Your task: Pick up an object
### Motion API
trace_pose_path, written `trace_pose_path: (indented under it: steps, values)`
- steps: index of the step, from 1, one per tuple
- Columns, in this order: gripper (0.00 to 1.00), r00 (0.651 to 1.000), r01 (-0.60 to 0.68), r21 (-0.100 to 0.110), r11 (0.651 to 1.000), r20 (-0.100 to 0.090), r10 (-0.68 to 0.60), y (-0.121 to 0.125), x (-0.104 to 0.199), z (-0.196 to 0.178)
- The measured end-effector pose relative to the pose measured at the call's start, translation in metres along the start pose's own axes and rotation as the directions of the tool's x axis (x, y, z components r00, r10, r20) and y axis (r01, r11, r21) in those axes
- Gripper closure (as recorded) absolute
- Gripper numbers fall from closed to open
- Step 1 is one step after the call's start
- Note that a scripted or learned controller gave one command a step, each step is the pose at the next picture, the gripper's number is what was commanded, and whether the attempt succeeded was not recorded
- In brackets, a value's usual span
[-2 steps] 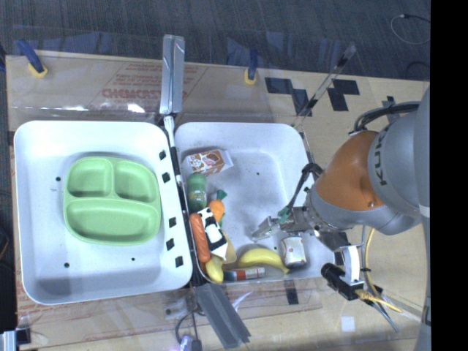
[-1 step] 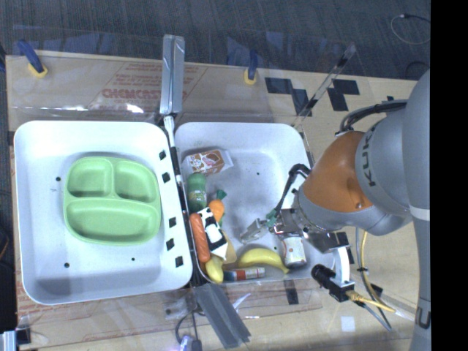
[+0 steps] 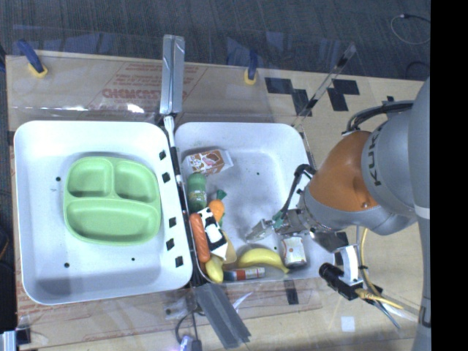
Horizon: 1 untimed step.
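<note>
The scene is evenly and fairly brightly lit from above. The white bins (image 3: 36, 196) come close to washing out, with soft grey shading along their inner walls and a dim patch in the left bin's lower corner. The arm (image 3: 365, 178) casts a soft shadow into the right bin (image 3: 278, 141). Clear plastic sheeting (image 3: 110, 86) over the surface (image 3: 380, 86) gives pale glare and faint reflections. The picture is slightly soft and grainy; small items in the right bin lack crisp edges. The dark floor (image 3: 219, 13) at the top is dim.
</note>
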<state>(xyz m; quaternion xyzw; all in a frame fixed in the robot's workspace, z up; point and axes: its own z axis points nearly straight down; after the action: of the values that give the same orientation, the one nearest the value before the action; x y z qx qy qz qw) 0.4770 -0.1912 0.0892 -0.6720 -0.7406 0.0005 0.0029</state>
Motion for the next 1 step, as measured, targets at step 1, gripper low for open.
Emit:
trace_pose_path:
  steps: [1]
  values:
    - [0.00, 1.000, 0.000, 0.000, 1.000, 0.000, 0.000, -0.0001, -0.0003, 0.0000]
